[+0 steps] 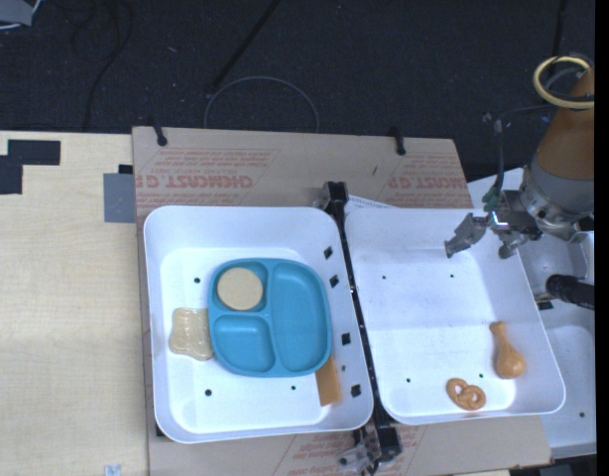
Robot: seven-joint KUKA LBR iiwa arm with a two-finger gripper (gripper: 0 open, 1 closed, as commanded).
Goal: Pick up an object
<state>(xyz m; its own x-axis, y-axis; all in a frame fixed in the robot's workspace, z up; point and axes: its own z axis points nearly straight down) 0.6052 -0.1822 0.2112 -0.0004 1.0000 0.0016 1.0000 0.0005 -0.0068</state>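
Note:
My gripper (483, 242) hangs over the far right corner of the right bin (424, 296), open, with nothing between its fingers. A tan drumstick-shaped piece (506, 351) lies near that bin's right wall, well in front of the gripper. An orange pretzel (467, 395) rests by the bin's front edge. In the left bin (176, 246) sits a blue divided plate (280, 320) with a round beige cookie (239, 289) in its far-left compartment. A pale bread slice (191, 333) lies against the plate's left side, and a brown stick (327, 383) at its front right corner.
A black divider (346, 296) runs between the two bins. Both bins stand on a cardboard sheet (285, 172). The grey and orange arm (562, 157) comes in from the upper right. Wooden benchtop (57, 305) extends to the left.

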